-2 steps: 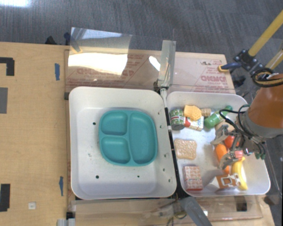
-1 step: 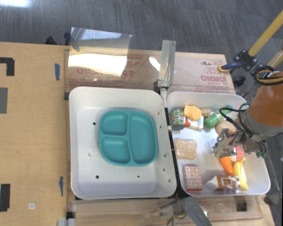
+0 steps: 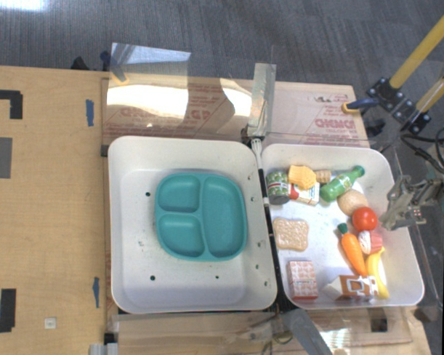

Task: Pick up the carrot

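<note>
In the right bin (image 3: 400,278), toward its four o'clock side, the carrot (image 3: 352,252) lies slanted, its green tip up at eleven o'clock, touching the tomato (image 3: 364,219) above and the banana (image 3: 377,267) on its three o'clock flank. The left bin (image 3: 128,170) holds a teal divided plate (image 3: 202,215). The gripper (image 3: 406,205) hangs over the right bin's three o'clock rim; whether it is parted or closed I cannot tell. The carrot sits at its seven o'clock, near but apart. I judge this the approach step: next comes a move toward seven o'clock, then a descent squarely over the carrot's middle.
</note>
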Controlling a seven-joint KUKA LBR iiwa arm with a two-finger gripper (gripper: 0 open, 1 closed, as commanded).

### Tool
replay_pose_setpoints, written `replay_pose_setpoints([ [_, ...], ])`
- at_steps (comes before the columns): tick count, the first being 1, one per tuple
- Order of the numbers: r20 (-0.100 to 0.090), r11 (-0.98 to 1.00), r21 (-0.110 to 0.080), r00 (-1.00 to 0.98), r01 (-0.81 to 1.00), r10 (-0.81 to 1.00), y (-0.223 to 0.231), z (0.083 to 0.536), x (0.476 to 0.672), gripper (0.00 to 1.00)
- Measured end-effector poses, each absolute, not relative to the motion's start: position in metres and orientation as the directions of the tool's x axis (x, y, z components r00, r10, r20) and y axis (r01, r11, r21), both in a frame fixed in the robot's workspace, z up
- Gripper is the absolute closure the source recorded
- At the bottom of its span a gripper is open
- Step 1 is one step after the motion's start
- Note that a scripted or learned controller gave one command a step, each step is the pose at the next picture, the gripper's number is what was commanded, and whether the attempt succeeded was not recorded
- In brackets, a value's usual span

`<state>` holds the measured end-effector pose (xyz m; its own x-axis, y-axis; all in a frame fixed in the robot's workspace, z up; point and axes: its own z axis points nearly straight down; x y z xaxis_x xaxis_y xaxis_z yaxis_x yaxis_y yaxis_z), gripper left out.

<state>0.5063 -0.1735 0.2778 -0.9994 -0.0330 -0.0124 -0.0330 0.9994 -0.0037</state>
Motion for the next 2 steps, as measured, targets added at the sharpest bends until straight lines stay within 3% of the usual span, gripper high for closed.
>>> replay_pose_setpoints([
  [2, -0.025, 0.999, -0.007, -0.999, -0.035, -0.035, -0.172, 0.298, 0.510, 1.00],
])
